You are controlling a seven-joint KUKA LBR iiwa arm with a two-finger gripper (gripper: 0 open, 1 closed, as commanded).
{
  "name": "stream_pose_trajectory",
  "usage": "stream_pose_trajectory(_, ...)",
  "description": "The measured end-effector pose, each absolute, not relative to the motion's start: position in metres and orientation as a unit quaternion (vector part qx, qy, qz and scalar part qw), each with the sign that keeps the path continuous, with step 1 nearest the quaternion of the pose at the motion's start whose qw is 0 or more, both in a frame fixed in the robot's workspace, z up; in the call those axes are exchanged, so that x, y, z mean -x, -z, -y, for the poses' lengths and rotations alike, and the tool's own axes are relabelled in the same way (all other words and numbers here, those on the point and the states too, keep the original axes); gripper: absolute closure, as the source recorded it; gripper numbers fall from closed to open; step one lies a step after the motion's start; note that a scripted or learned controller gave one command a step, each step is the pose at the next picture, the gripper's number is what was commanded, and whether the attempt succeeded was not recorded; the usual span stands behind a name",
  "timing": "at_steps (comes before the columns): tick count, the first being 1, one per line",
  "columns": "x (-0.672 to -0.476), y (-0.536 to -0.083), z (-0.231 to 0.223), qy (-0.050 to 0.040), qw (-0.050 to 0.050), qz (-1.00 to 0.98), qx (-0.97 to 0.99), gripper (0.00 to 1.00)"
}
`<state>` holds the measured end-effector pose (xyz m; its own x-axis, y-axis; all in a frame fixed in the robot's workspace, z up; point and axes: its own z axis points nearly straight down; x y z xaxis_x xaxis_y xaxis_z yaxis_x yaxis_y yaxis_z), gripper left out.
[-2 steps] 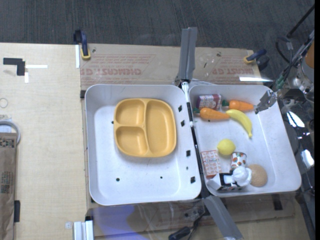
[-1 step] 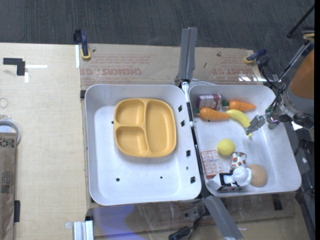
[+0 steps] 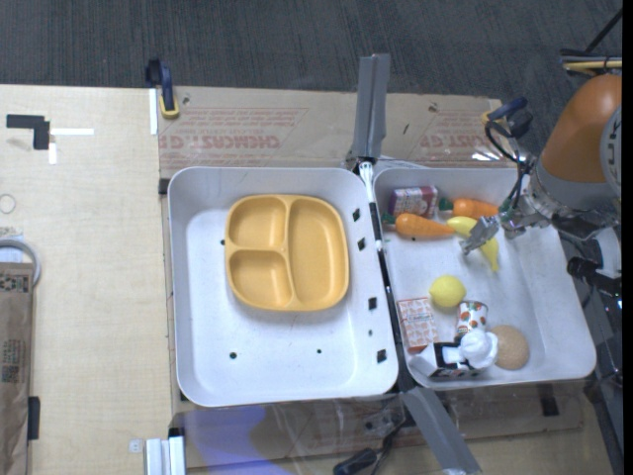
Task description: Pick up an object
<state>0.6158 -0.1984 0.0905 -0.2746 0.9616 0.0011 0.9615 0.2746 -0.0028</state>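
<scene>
Right bin (image 3: pixel 554 295): fingers (image 3: pixel 482 234), state unclear, beside banana (image 3: pixel 477 237), carrots (image 3: pixel 423 228) crowding close.

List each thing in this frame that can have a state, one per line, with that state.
gripper: low in the right bin, by the banana
banana: lying under the gripper
yellow divided plate: upright, lying in the left bin
carrot: lying flat
lemon: resting loose

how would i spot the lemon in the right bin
Look in the right shallow white bin, below the long orange carrot. The small round yellow lemon lies near the bin's middle, above a red-and-white carton. It is the one round, plain yellow thing there.
</scene>
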Motion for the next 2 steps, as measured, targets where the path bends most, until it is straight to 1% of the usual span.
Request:
stream_pose_trajectory(1, -0.615, -0.098, 0.199, -0.0014, 0.003, 0.798, 0.603, 1.0)
stream_pose_trajectory(2, -0.635, -0.09, 0.189, -0.0014, 0.001, 0.735, 0.678, 1.0)
